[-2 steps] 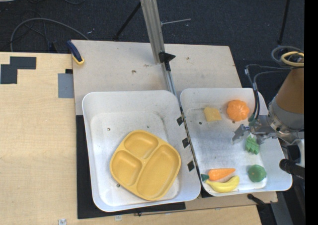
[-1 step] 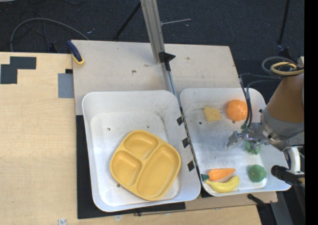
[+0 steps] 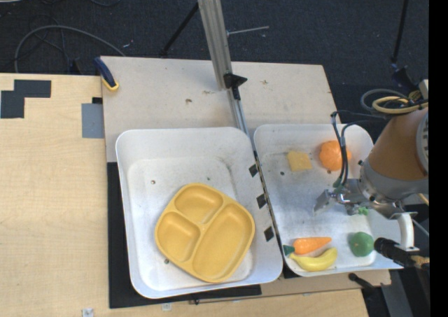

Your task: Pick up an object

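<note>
Two shallow white bins sit side by side on the bench, and no brand, label or writing can be read on anything here.

Left bin point(image 3: 133, 161): a yellow divided plate point(image 3: 204, 231) with three compartments lies flat in its middle, reaching toward the near edge, tilted a little on the bin floor. The plate's compartments hold nothing.

Beyond the bins, a pale board point(image 3: 168, 92) covers the far part of the bench. A small blue and yellow tool point(image 3: 106, 75) lies at the board's far left corner, and a metal post point(image 3: 215, 36) rises from the board's middle, slanting toward the far edge.

Right bin point(image 3: 301, 189): a pale yellow cube point(image 3: 299, 161) rests near the far edge, left of centre. Just to its right, an orange ball point(image 3: 330, 155) sits close to the far right corner. Along the near edge, an orange carrot point(image 3: 311, 245) lies touching a yellow banana point(image 3: 315, 260), the carrot just behind the banana. A green round fruit point(image 3: 361, 243) sits to their right, near the near right corner, apart from both.

The gripper point(image 3: 339, 200) hangs over the right half of the right bin, between the orange ball and the green fruit, on the arm point(image 3: 399, 155) that comes in from the right. Nothing shows between its fingers. Whether the claw is open or closed cannot be told, as the small dark parts blur together.
</note>
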You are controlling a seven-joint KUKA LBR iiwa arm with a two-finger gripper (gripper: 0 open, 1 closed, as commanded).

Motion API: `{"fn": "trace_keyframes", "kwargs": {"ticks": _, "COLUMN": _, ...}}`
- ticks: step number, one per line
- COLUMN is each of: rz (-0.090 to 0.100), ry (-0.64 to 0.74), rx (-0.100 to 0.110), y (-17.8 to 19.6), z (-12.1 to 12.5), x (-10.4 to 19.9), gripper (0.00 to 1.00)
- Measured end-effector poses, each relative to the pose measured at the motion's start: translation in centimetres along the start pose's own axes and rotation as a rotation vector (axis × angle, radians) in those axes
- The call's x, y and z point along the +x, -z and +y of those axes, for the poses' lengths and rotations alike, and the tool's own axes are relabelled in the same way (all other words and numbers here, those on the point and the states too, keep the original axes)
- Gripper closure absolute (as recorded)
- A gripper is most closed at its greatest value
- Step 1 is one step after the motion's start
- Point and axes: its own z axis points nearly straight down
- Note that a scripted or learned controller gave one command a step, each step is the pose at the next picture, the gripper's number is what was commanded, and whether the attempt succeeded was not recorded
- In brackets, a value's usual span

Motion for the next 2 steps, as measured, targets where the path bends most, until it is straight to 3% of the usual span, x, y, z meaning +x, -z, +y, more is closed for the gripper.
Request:
{"fn": "trace_keyframes", "kwargs": {"ticks": 1, "rz": 0.003, "ry": -0.005, "rx": 0.007, "y": 0.6, "z": -0.2, "x": 0.0, "gripper": 1.0}}
{"fn": "trace_keyframes", "kwargs": {"ticks": 2, "rz": 0.001, "ry": -0.002, "rx": 0.002, "y": 4.9, "z": -0.7, "x": 0.2, "gripper": 1.0}}
